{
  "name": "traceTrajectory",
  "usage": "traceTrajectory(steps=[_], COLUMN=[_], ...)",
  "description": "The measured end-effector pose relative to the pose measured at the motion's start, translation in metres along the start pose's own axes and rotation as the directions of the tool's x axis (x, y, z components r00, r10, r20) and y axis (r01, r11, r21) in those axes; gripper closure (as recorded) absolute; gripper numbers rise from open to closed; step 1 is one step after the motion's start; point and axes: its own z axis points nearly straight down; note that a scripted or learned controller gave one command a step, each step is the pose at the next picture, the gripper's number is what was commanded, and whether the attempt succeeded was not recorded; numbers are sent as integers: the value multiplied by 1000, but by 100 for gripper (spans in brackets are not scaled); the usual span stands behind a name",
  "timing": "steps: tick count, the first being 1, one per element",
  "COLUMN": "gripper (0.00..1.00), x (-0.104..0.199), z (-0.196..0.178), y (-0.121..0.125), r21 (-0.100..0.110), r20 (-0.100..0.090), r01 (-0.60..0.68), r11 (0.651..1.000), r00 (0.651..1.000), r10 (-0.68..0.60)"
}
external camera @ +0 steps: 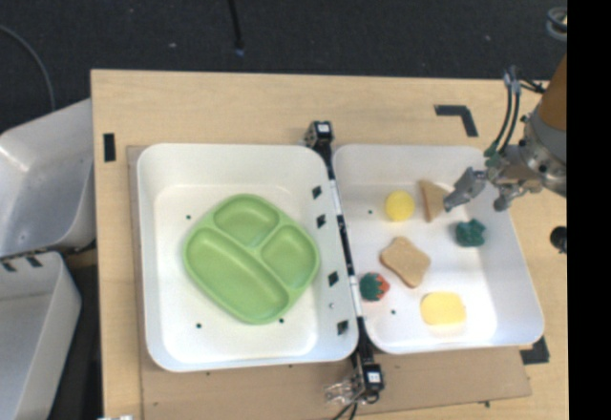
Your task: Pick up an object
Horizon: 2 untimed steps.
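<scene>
The right bin holds several small objects: a yellow ball, a tan wedge, a dark green lump, a slice of toast, a yellow block and a small red-and-green piece. My gripper hangs over the bin's upper right part, above and just right of the tan wedge and above the green lump. Its two fingers are spread, with nothing between them.
The left bin carries a green divided plate. A black clip strip runs along the seam between the bins. White equipment stands off the bench's left side.
</scene>
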Motion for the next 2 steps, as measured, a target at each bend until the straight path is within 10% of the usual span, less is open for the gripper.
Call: traceTrajectory(steps=[2], gripper=[0], x=[4], z=[37], y=[-1], r21=[-9], r20=[2], r01=[1], r11=[1000], r00=[1000], r10=[-1])
